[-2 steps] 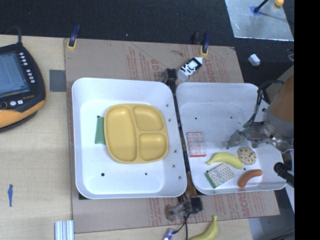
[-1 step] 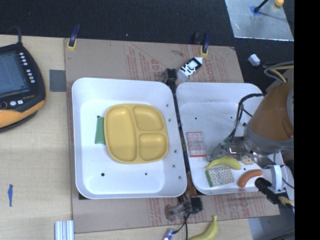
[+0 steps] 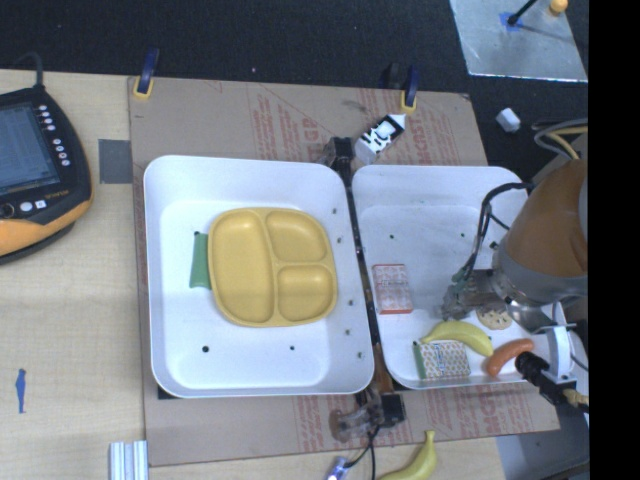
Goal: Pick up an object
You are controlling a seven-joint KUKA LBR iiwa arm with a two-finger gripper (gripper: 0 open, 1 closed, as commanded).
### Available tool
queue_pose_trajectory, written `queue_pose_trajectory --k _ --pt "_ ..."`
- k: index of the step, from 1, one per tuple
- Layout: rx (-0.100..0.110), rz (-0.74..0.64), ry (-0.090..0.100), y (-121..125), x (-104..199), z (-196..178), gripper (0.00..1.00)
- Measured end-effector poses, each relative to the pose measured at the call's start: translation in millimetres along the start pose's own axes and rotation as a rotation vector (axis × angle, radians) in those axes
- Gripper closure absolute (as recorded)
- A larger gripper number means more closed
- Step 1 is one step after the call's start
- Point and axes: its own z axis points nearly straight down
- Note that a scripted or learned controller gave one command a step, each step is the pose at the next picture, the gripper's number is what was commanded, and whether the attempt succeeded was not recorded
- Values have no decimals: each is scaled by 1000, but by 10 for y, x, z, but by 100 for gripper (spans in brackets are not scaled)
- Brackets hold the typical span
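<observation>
From my remote seat, the smooth, curved banana (image 3: 458, 335) lies near the right bin's (image 3: 430, 203) front wall, its long axis running left-right. Just beyond it hangs the gripper (image 3: 466, 295); I cannot tell its jaw state. A flat pink card (image 3: 391, 288) lies left of the banana.

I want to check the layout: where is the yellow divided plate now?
The yellow divided plate lies in the middle of the left bin, partly covering a green item at its left edge.
</observation>
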Motion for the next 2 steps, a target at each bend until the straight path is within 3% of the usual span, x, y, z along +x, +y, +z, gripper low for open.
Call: queue_pose_trajectory --k 1,2 --pt "0 0 0 -1 0 1 0" --pt "-4 11 -1 -147 -717 -72 0"
